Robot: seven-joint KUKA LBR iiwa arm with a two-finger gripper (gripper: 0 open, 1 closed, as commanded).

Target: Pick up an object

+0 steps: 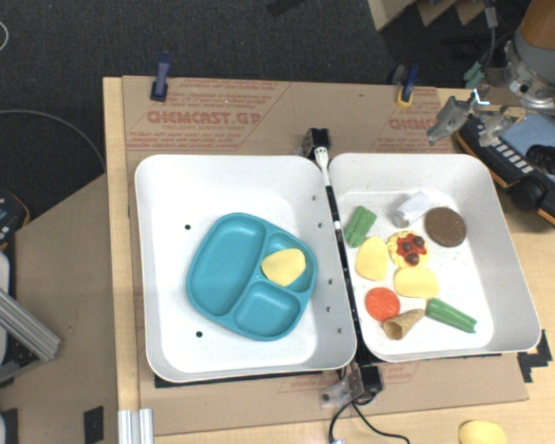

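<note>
Right bin (499,202) back strip bare; toy food (407,271) crowds centre.

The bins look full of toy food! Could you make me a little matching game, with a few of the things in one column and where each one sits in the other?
Things:
1. blue plate
2. brown disc
3. cone
4. pale yellow piece

Places:
A. near edge of the right bin
B. on the plate
C. far side of the right bin
D. in the left bin

Pairs: 1-D, 2-C, 3-A, 4-B
</note>
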